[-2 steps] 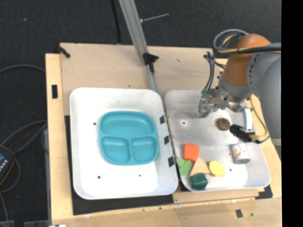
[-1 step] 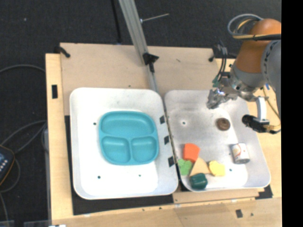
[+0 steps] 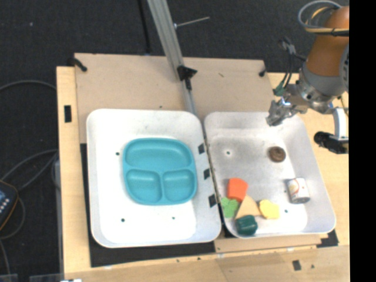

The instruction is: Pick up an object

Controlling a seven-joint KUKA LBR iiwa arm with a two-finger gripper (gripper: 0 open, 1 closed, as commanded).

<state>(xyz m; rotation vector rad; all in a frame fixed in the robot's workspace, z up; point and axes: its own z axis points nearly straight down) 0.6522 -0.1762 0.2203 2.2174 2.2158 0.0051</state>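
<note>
My gripper [image 3: 276, 117] hangs over the far right corner of the right bin [image 3: 247, 131], with nothing visible between its fingers. Below it lie a small brown round piece [image 3: 277, 154] and a silver can [image 3: 297, 190] on its side. Near the bin's front edge sit an orange block [image 3: 237, 188], a light green piece [image 3: 228, 206], a tan wedge [image 3: 249, 206], a yellow piece [image 3: 269, 209] and a dark green block [image 3: 246, 224]. All of them rest on the bin floor, well apart from the gripper.
The left bin [image 3: 106, 175] holds a teal divided plate [image 3: 158, 170]. A slanted metal pole [image 3: 167, 34] rises behind the bins. The arm's orange band [image 3: 326, 51] stands at the right edge. Cables lie on the dark floor at the left.
</note>
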